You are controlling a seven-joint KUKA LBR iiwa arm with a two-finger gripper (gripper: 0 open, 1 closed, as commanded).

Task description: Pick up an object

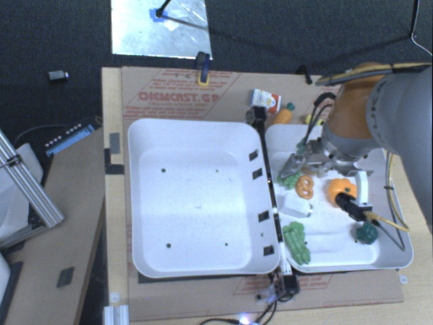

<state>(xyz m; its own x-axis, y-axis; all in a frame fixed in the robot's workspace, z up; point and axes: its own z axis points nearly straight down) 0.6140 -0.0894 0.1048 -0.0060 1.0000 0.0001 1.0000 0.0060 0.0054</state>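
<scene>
My gripper (296,165) is low in the right bin (392,249), near its left wall. Just under its tip lies a small green piece (291,180), and beside that an orange pretzel-shaped piece (304,187). An orange rounded object (339,188) sits to the right of them. A white block (295,209) and a light green leafy toy (296,242) lie nearer the front. A dark green ball (367,233) rests at the front right. Nothing can be seen held.
The left bin (145,181) stands alongside, split from the right one by a ridge with black clips (264,215). Behind the bins on the cardboard lie a white-and-red item (265,100) and a small orange item (284,116). The arm (385,114) covers the right bin's far corner.
</scene>
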